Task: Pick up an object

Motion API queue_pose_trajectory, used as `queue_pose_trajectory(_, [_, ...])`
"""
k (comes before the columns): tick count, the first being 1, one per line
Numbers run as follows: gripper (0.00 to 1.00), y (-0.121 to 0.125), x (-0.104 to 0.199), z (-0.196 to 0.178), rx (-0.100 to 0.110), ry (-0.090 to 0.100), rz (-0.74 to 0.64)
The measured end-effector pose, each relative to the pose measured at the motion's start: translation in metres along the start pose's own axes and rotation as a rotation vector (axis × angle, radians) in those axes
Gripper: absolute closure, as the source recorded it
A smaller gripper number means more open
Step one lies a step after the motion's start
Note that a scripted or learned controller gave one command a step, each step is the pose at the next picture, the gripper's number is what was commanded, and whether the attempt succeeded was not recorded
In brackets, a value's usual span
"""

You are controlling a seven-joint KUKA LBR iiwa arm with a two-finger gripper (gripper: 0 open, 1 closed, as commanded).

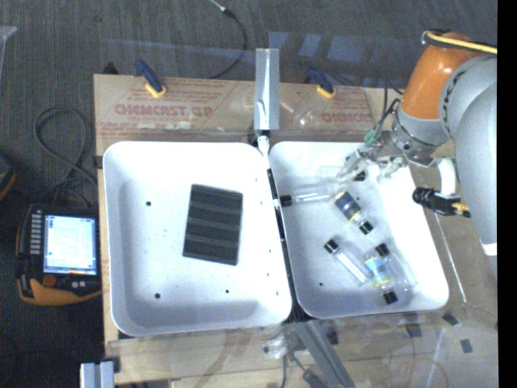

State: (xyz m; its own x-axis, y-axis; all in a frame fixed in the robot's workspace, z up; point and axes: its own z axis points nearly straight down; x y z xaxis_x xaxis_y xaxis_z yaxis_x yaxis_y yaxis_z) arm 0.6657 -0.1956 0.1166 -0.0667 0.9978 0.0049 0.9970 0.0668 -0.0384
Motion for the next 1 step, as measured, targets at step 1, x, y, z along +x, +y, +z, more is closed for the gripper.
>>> queue_pose_trajectory(1, [0.00,-0.0398,0.0417,0.0285,-0.047,-0.014,-0.004])
